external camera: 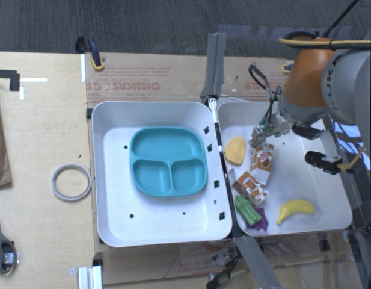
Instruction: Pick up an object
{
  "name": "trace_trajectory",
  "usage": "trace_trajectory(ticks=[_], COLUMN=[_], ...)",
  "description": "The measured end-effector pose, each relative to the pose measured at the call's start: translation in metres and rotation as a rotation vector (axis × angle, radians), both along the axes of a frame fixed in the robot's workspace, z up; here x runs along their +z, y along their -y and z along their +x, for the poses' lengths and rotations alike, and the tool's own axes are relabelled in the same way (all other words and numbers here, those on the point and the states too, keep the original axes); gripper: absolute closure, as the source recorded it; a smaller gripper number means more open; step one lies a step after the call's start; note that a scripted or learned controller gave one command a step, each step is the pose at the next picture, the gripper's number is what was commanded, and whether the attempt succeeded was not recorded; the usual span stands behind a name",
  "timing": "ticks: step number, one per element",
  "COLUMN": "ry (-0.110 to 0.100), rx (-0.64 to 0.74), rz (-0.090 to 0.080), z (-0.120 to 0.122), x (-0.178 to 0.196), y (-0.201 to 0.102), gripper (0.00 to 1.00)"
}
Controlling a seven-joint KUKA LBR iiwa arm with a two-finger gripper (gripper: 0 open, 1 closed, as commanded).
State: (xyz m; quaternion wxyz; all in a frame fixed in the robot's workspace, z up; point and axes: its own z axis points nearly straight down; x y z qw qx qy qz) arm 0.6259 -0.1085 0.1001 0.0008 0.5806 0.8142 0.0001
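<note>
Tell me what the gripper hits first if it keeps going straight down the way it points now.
Most likely the small brown-and-white packet just beneath the gripper in the right bin. The yellow round piece lies just to its side. Depth is hard to judge from this slanted view, so it might meet the bin floor instead.

A: What is in the right bin [329,188]?

B: A few small things. A round yellow piece [236,150] lies flat at about nine o'clock, close to the left wall.

A: And next to it?

B: A small brown and white packet [263,159] is just beside it, toward three o'clock. Another brown and white packet [251,187] lies lower down, tilted.

A: Anything green?

B: Yes, a green thing [246,209] rests on a purple thing [260,221] at about seven o'clock.

A: And the banana?

B: The yellow banana [295,210] lies flat at about five o'clock, apart from the rest, curved with its ends pointing down.
</note>
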Motion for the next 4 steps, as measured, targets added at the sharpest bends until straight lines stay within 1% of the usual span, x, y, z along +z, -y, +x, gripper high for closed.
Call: trace_trajectory(ticks=[1, 2, 3, 4], ry=[-0.003, -0.003, -0.004, -0.004], rx=[-0.200, -0.200, -0.131, -0.131], rz=[0.000, -0.001, -0.001, 0.000], z=[0.012, 0.011, -0.069, -0.069], x=[0.090, 0.090, 0.132, 0.132], y=[-0.079, -0.079, -0.031, -0.031], gripper=[1.00, 0.00, 0.00, 0.00])
